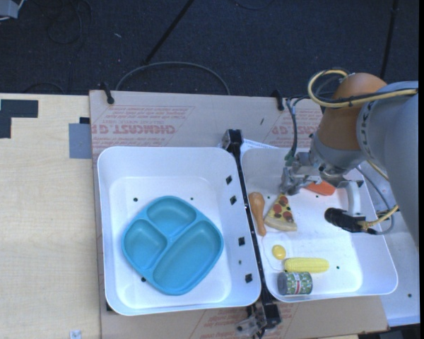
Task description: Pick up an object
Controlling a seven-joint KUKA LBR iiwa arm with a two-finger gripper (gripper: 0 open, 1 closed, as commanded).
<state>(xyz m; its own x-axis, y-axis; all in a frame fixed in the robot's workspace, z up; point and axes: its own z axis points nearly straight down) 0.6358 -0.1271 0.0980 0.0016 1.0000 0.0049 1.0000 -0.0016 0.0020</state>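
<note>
Your claw (pixel 291 182) hung low in the right bin (pixel 381 274), just above the pizza slice (pixel 281 214); its opening possibly hidden, you couldn't tell.

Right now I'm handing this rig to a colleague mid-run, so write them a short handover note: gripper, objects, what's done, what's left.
Gripper: low in the right bin, near its far wall, just above the pizza slice; nothing visibly held, finger state unclear.
Right bin: pizza slice beside an orange sausage-like piece along the divider; a small yellow piece, corn cob and small can at the near edge; an orange item is partly hidden behind the arm.
Left bin: blue divided plate.
Done: nothing lifted.
Left: grasp and raise one object.
</note>
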